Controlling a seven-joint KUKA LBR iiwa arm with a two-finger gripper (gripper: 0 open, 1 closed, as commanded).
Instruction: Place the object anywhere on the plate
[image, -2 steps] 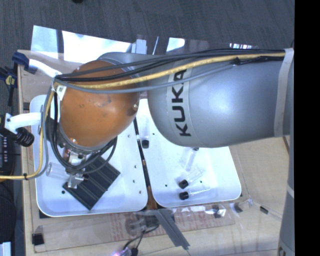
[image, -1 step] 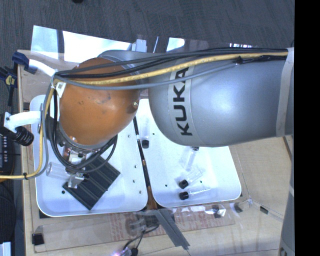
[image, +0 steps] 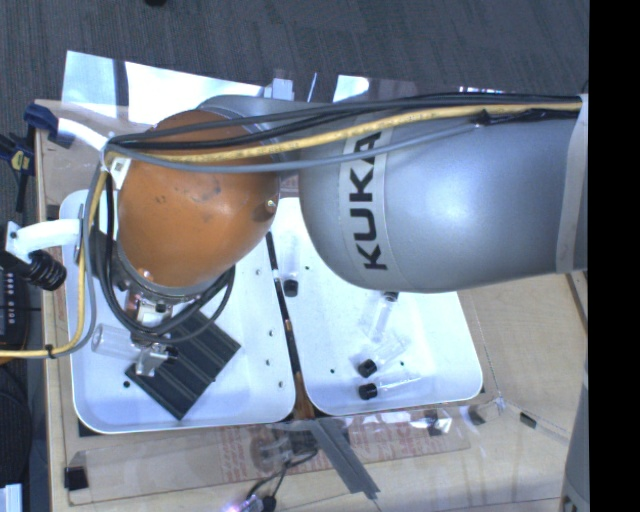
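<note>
over the left bin (image: 85, 400), the fingers (image: 150, 355) sit above a dark plate (image: 195, 365).

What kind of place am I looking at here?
Probably a robotics lab or test bench: a big grey KUKA arm reaches over two white bins, with clear tubes in one and a dark ribbed plate in the other.
</note>
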